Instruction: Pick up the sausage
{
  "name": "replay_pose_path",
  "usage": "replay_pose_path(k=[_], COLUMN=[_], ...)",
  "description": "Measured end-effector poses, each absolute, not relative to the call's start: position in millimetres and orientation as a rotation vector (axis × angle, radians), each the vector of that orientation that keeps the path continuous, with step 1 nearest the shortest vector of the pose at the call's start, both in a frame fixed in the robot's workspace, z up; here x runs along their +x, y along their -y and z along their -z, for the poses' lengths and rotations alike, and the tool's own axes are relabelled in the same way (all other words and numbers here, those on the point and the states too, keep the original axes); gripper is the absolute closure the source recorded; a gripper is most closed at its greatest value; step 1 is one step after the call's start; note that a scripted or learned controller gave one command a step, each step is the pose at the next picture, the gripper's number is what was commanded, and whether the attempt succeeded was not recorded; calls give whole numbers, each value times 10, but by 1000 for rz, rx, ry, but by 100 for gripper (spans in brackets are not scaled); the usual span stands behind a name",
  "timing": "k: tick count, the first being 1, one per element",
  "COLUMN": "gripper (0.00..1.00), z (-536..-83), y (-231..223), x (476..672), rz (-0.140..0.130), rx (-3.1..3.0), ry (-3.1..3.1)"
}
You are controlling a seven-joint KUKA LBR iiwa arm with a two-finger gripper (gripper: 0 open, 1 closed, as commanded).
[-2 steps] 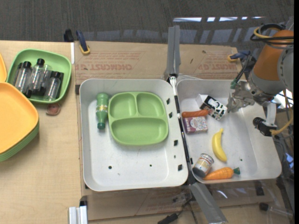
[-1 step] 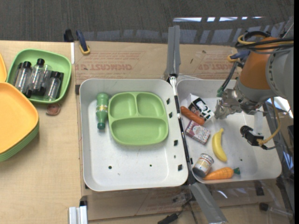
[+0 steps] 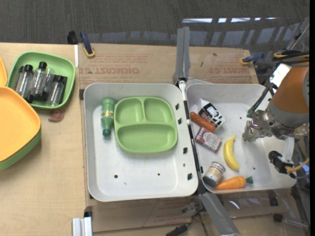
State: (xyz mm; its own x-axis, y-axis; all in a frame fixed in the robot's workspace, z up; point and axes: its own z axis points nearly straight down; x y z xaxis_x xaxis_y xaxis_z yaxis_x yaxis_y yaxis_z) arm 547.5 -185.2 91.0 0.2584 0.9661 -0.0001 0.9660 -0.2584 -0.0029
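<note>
The tool point(image 3: 252, 130) hovers over the right bin point(image 3: 236, 96) near its far wall, well apart from the sausage point(image 3: 203, 122), so no grasp is set up yet; I can't tell how it's set. The sausage lies slantwise by the divider, tucked between a black-and-white packet point(image 3: 213, 114) and a red packet point(image 3: 208, 140), touching both, a tight pick I'd say. One banana point(image 3: 230, 153), one carrot point(image 3: 231, 183), one can point(image 3: 214, 172). Left bin point(image 3: 142, 181): one green tray point(image 3: 145, 124), one green bottle point(image 3: 107, 116)
</note>
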Motion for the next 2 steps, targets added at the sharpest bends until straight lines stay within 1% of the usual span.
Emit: replay_pose_path(k=[1, 2], gripper=[100, 100], z=[-911, -918], y=[1911, 1351], x=[5321, 5596], rz=[-2, 0], rx=[-2310, -1939], ry=[2126, 2473])
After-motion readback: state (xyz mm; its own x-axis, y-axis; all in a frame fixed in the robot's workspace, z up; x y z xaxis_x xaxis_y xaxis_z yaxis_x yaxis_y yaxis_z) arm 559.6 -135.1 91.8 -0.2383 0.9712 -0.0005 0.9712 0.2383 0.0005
